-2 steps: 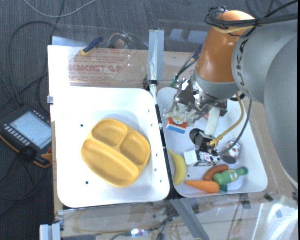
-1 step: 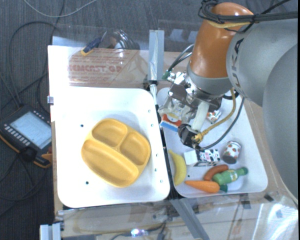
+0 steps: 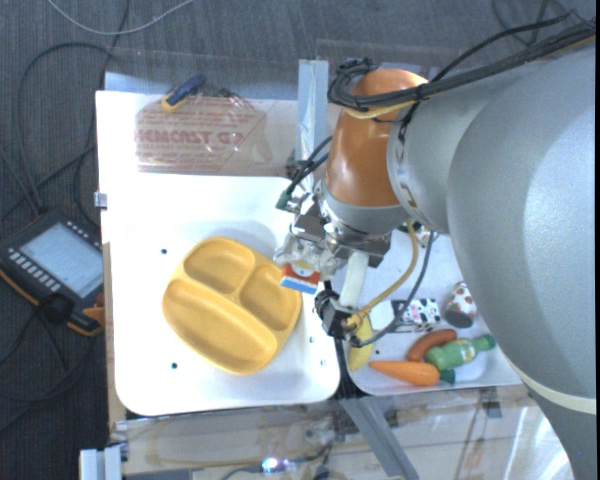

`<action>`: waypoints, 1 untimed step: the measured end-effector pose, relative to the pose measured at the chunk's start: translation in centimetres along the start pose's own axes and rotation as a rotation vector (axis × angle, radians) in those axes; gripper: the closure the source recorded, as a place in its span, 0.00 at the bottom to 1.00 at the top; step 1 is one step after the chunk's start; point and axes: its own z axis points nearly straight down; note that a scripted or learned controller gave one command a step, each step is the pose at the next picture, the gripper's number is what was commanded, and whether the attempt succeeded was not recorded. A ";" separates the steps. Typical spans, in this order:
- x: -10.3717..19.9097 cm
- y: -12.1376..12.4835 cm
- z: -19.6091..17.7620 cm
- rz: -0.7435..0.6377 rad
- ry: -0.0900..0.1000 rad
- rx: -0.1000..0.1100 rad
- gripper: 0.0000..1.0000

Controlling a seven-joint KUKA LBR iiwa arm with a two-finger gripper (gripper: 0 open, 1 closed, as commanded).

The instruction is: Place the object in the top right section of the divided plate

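Observation:
The yellow divided plate (image 3: 230, 303) lies in the left white bin (image 3: 140, 228), with two smaller sections on its upper right side and one large section on its lower left. My gripper (image 3: 302, 264) hangs over the plate's right edge, beside the right-hand small section. A small red, white and blue box (image 3: 299, 277) sits between the fingertips, just above the plate's rim. The grey arm with its orange band (image 3: 365, 158) covers the gap between the two bins.
The right bin (image 3: 480, 373) holds toy foods: a carrot (image 3: 405, 372), a green bottle (image 3: 465, 351), a red sausage (image 3: 432, 343), a banana (image 3: 360, 354). A clear plastic bag (image 3: 195, 133) lies at the left bin's far end. A teach pendant (image 3: 50, 263) sits left of the bench.

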 end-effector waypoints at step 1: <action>0.0 0.0 0.0 0.000 0.001 0.000 0.00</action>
